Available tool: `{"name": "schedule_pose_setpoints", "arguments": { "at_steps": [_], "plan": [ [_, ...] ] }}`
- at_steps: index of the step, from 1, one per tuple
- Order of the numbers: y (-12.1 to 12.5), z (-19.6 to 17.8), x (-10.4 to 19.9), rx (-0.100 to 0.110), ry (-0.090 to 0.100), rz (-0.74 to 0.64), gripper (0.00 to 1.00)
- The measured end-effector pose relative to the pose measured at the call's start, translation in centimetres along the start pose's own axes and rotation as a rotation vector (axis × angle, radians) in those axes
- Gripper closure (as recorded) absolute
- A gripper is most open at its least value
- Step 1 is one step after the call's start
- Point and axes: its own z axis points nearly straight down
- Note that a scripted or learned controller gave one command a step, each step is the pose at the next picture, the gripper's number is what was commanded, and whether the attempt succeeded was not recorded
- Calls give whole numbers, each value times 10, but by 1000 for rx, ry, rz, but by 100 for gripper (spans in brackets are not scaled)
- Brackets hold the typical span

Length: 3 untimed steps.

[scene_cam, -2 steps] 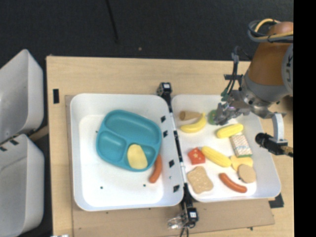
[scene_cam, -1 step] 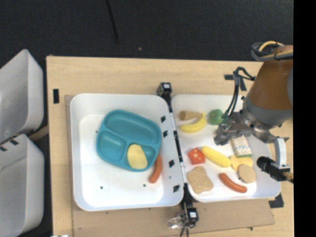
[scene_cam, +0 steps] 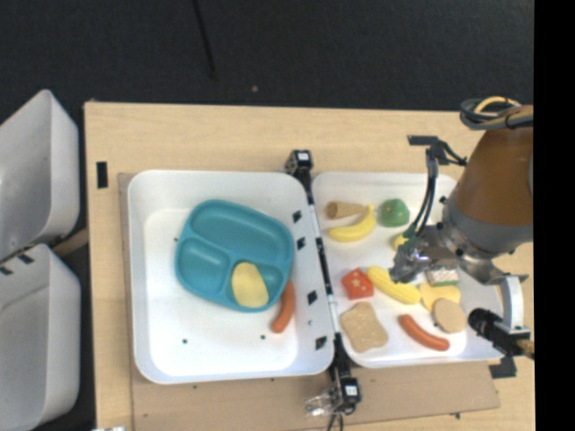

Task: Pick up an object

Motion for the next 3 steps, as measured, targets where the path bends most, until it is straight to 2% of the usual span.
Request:
{"name": "schedule_pose_setpoints", "arguments": {
  "at_steps": [2, 3],
  "plan": [
    [7, -3, 9, -2, 0, -8, 100],
    [8, -18, 3, -2, 0, -4, 100]
  ]
}}
